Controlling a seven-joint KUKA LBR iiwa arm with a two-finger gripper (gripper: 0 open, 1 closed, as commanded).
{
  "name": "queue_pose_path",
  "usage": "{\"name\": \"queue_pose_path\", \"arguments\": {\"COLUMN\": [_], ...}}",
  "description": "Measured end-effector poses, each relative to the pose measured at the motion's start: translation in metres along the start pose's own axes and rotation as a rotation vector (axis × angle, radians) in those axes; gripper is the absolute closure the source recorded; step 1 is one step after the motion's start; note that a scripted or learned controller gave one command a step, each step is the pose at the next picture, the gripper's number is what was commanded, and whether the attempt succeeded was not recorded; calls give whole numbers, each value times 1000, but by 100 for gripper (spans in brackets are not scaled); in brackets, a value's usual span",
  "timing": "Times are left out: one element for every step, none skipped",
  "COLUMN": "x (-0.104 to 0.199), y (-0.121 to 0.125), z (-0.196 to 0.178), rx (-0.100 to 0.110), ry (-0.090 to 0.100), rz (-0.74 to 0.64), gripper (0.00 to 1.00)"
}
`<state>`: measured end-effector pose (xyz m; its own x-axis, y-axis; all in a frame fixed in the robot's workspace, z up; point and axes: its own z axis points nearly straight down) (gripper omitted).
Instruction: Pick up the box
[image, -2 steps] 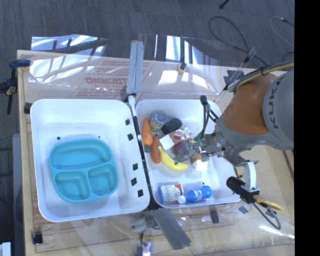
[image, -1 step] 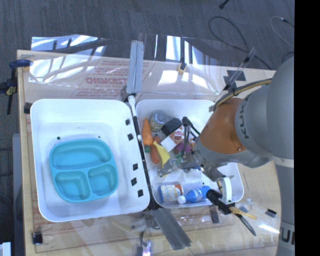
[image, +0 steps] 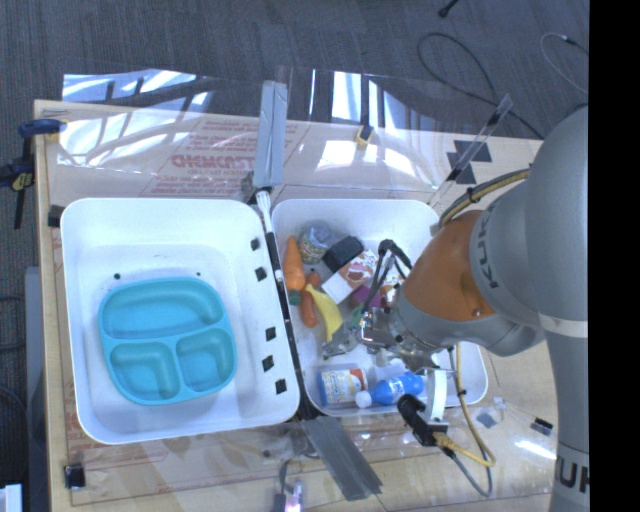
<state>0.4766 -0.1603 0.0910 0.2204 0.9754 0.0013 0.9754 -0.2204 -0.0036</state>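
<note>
Jaws: state cannot be told; the gripper (image: 372, 322) sits low in the right bin (image: 300, 385), among the clutter near its middle, under the grey arm (image: 530, 250) with its orange band. Box (image: 352, 274): small, white with a red print, flat-sided card by the look, lying tilted just left of the gripper, a black block (image: 343, 249) touching its upper side. Neighbours: orange carrot (image: 293, 263) by the left wall, yellow banana (image: 328, 312), blue-capped bottle (image: 392, 388) and a labelled pouch (image: 341, 384) along the near wall, all smooth plastic. Left bin (image: 80, 230): blue three-compartment tray (image: 165, 337), glossy. Advice: approach the box squarely across its short sides, clear of the block.
</note>
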Motion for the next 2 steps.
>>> {"name": "queue_pose_path", "arguments": {"x": [-9, 19], "y": [68, -5], "z": [0, -1], "rx": [0, -1], "ry": [0, 0], "rz": [-13, -18], "gripper": [0, 0]}}
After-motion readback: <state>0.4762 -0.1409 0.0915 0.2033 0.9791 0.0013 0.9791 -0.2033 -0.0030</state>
